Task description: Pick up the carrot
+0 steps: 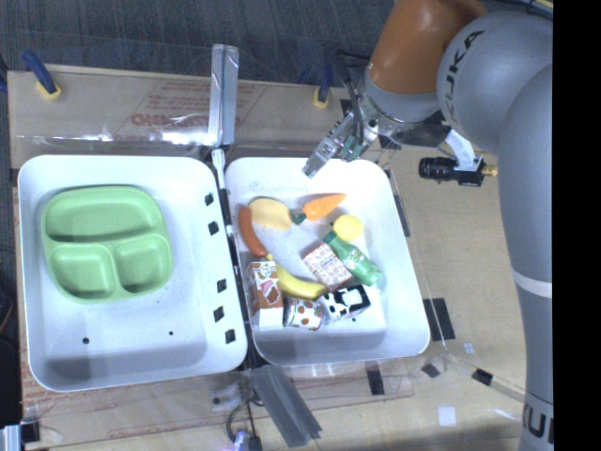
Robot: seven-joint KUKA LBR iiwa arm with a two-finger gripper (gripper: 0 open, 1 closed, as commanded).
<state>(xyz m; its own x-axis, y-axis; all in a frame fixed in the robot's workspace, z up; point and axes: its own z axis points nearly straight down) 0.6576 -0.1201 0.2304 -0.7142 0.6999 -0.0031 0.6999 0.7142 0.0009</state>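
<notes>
The carrot, orange with a green stem end, lies in the upper middle of the right bin, tip pointing right. My gripper hangs above the bin's back edge, just up from the carrot and apart from it. Nothing sits between its fingers. The arm's orange band rises behind it at the upper right.
Crowding the carrot are a yellow-brown round toy, a red sausage, a green bottle with yellow cap, a banana and small boxes. The left bin holds a green divided plate.
</notes>
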